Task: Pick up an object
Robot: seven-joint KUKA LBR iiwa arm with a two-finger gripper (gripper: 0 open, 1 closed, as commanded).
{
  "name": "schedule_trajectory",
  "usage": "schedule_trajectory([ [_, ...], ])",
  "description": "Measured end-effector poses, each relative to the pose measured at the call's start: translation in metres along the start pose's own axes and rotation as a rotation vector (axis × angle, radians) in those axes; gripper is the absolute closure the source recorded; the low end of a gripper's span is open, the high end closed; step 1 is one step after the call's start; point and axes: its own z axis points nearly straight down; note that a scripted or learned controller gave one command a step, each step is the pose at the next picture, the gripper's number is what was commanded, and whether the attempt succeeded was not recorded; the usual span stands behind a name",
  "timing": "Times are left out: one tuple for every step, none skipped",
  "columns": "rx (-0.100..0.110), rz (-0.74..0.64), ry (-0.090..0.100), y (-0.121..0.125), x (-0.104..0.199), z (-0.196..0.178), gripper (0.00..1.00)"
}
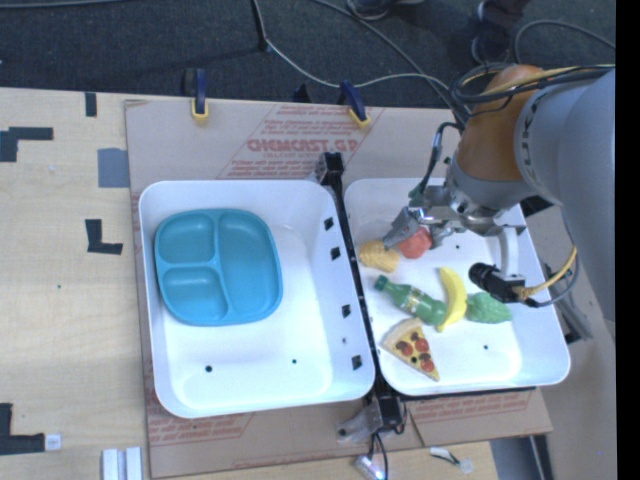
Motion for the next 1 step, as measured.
schedule_trajectory([
  [0.0,-0.001,0.001,-0.0184,0.0858,-0.0496,1.0],
])
